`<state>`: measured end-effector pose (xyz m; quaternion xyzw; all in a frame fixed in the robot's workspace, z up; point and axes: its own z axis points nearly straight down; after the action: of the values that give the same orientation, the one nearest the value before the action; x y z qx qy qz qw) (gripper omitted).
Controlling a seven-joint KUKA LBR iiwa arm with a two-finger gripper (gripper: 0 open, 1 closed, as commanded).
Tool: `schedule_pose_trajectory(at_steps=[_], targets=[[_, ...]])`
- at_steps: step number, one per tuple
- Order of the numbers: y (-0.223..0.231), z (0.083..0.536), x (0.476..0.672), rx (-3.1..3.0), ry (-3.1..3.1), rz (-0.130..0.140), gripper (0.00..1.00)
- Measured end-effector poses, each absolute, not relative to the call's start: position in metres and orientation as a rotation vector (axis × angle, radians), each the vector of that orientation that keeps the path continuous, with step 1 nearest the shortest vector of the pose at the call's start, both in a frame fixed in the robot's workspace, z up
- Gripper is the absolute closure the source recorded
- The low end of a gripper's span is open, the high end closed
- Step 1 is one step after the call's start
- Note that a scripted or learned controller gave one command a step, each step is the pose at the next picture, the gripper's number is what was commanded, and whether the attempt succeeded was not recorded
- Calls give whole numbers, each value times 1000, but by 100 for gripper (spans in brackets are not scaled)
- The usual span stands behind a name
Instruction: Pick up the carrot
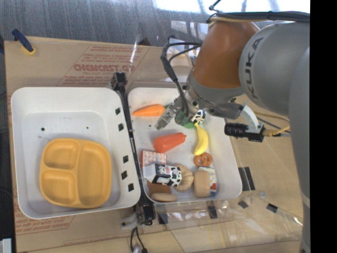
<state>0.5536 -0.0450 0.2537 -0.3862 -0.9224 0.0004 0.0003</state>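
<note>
The carrot [149, 110] is orange and tapered. It lies flat in the upper left of the right bin [231, 157], close to the divider, pointing left. My gripper [172, 116] hangs low over the bin just right of the carrot's thick end, under the grey and orange wrist [226, 62]. It is beside the carrot, not around it, and the carrot rests on the bin floor. A small green item [186, 122] sits right under the gripper, partly hidden by it.
In the right bin are a red-orange bottle-shaped toy [169, 142], a banana [201, 139], a pretzel [202, 160], a cow-patterned carton [168, 175] and several bread-like pieces along the front wall. The left bin [31, 104] holds a yellow divided plate [76, 172].
</note>
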Motion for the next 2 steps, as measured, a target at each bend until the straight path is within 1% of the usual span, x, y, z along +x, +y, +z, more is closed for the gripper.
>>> schedule_pose_trajectory(at_steps=[1, 2], targets=[[24, 266, 547, -1415, -2806, -1, 100], [49, 242, 524, -1763, -2595, 5, 100]])
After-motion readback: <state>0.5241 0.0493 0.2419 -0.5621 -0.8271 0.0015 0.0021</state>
